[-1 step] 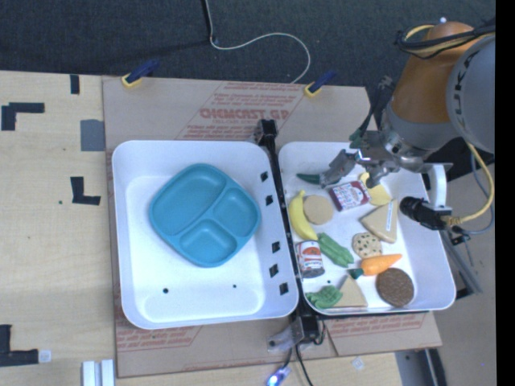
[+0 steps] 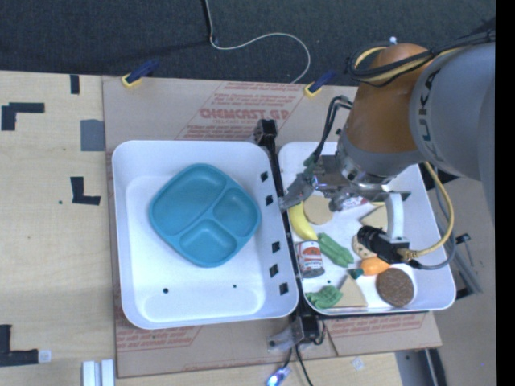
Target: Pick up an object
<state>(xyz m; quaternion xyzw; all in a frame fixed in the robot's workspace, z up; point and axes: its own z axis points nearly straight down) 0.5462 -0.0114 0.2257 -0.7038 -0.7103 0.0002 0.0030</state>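
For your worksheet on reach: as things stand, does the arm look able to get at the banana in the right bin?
Probably yes. The gripper hangs over the right bin, just above the banana, whose yellow length lies uncovered by the bin's left wall. The green piece beside it crowds one side.

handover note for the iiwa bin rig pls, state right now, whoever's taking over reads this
Gripper: down low over the upper left part of the right bin, above the clutter. Fingers are hidden under the wrist, so no confirmed hold on anything.
Right bin contents: banana by the left wall, small can below it, green pieces in the middle, orange item and brown round item at lower right.
Left bin: blue divided plate, lying flat.
Done: arm is positioned over the objects.
Left: get a confirmed grasp and lift one object.
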